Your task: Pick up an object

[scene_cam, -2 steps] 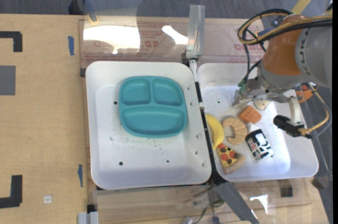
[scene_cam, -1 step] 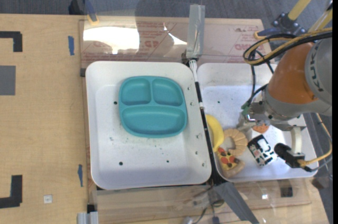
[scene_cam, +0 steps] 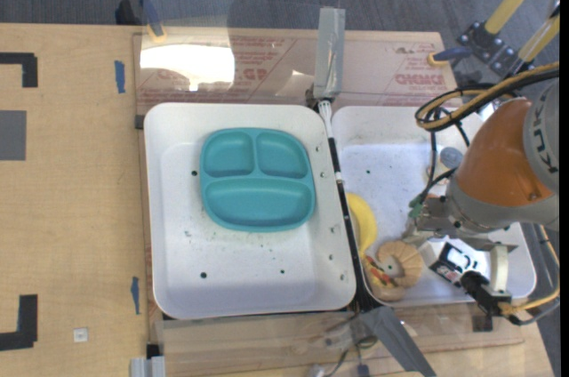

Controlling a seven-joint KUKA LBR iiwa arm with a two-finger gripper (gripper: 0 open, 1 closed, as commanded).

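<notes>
A grey arm with an orange band reaches low into the right-hand shallow white bin (scene_cam: 391,155), its gripper (scene_cam: 425,220), grip state indiscernible, poised near a yellow banana-shaped object (scene_cam: 360,220) and a round tan toy (scene_cam: 397,264), presumably pick targets.

- Two bins sit side by side on the counter (scene_cam: 71,188), touching along their inner walls.
- A divided plate (scene_cam: 258,178) lies in the left bin (scene_cam: 169,277), toward its back.
- In the right bin (scene_cam: 391,144), a banana (scene_cam: 361,220) lies against the left wall.
- A round toy (scene_cam: 397,265) sits just before the banana, at the front.
- The arm (scene_cam: 507,157) hangs over the right bin's right side.
</notes>
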